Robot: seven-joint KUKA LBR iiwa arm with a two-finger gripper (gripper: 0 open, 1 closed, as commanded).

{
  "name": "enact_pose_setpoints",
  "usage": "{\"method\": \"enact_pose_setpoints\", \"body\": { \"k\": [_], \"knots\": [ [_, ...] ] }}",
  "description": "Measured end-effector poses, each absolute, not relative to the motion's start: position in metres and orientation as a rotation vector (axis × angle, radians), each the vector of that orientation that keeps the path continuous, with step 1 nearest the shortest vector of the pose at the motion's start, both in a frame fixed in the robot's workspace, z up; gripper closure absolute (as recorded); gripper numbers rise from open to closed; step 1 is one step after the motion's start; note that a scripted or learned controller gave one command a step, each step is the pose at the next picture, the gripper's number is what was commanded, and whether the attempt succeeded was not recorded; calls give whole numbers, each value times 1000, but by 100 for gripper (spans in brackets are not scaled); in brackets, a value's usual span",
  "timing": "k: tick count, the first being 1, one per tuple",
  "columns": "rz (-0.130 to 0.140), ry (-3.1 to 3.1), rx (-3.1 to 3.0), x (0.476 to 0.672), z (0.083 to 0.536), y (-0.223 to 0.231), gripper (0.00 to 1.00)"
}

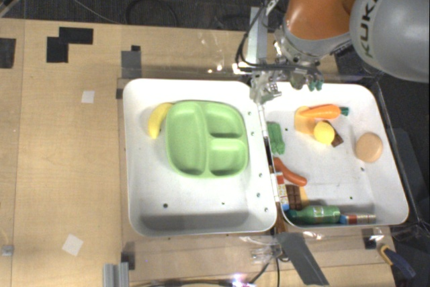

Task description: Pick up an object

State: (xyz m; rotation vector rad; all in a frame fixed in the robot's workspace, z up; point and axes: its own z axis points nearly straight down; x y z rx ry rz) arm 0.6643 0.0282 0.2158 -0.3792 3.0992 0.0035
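Observation:
My gripper [304, 83] hangs over the back edge of the right bin [349, 188], with its short dark fingertips [314, 84] apart and nothing between them. Just in front of it lie an orange carrot [321, 111] and a yellow lemon-like ball [324, 133] resting against a small brown piece [337, 140]. A tan round bun [369, 146] sits at the right. A green strip [275, 138], a red sausage [290, 173] and a green bottle [316, 214] lie along the bin's left and front sides.
The left bin [144, 198] holds a green divided plate [205, 138] with a yellow banana [158, 119] at its left. A thin marker [359, 218] lies by the bottle. The ridge between the bins [263, 165] runs just left of the gripper.

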Motion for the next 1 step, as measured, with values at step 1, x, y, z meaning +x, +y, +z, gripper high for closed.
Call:
{"method": "enact_pose_setpoints", "body": {
  "k": [1],
  "knots": [
    [5, 3087, -382, 667, 229, 30, 100]
  ]
}}
